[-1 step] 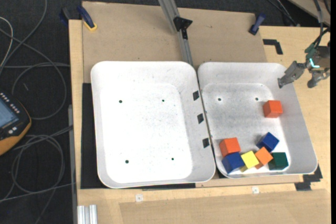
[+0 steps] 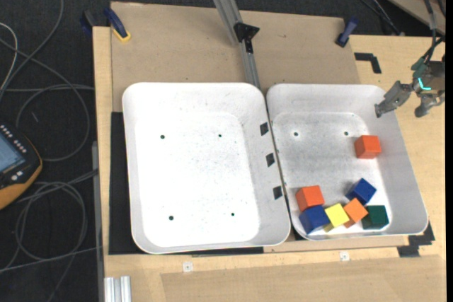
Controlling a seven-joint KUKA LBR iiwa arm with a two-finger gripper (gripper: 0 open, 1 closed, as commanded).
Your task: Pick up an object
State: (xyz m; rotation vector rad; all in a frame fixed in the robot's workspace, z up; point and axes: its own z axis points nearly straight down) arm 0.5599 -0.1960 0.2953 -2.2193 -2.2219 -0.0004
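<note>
Orange cube alone in right bin; gripper beside rim

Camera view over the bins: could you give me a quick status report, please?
Claw open at right bin's far right rim, holding nothing. Lone orange cube nearest. Nothing in between.

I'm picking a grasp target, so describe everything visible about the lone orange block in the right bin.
The lone orange block is a small cube with a matte, evenly coloured surface and a paler top face. It sits flat on the floor of the right bin, in the far right part, turned slightly against the bin's edges. Nothing touches it: the cluster of other blocks lies apart at the near edge, and the gripper hangs above and to its right, near the bin's far right corner, clear of it.
</note>
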